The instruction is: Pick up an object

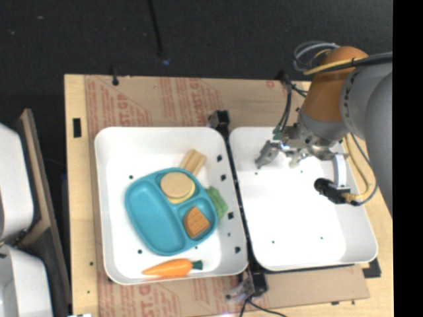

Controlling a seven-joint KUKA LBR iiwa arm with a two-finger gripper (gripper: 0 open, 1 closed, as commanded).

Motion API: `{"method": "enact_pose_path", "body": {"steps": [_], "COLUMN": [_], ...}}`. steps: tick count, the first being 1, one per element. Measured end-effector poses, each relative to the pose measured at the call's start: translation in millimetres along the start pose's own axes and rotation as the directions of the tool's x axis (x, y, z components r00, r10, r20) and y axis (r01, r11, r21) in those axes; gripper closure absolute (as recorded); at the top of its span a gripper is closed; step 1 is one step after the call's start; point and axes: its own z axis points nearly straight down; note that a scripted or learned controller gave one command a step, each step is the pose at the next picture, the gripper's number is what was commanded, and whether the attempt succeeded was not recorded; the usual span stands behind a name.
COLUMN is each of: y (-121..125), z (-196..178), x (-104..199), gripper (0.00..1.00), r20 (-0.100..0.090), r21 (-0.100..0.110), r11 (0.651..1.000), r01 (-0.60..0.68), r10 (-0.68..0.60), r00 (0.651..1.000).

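Observation:
My gripper (280, 156) hangs over the back left part of the right bin (297, 243), fingers spread apart with nothing between them. The left bin (112, 157) holds a blue divided tray (149, 220). A round tan cookie (178, 185) and a brown waffle-like piece (197, 222) lie in the tray's compartments. A tan wooden block (193, 160) leans at the tray's back edge. A green piece (219, 203) sits at the tray's right side. An orange carrot (173, 267) lies near the bin's front wall.
The bins sit on a cardboard sheet (158, 98) over the bench. A black clip (219, 119) stands at the back between the bins. Black cable and a connector (330, 190) hang by the arm over the right bin.

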Motion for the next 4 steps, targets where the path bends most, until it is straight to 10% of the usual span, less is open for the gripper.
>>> {"method": "enact_pose_path", "body": {"steps": [1, 2, 4], "y": [-0.6, 0.7, 7.6], "z": [40.4, 27.3, -66.8], "x": [-0.4, -1.1, -8.1], "gripper": [0.00, 1.00, 1.00], "r20": [0.000, 0.001, 0.000], "r21": [-0.001, -0.006, -0.007], "r11": [1.000, 1.000, 1.000], "r01": [0.000, -0.001, 0.000], "r10": [0.000, 0.001, 0.000], "r00": [1.000, 1.000, 1.000]}}
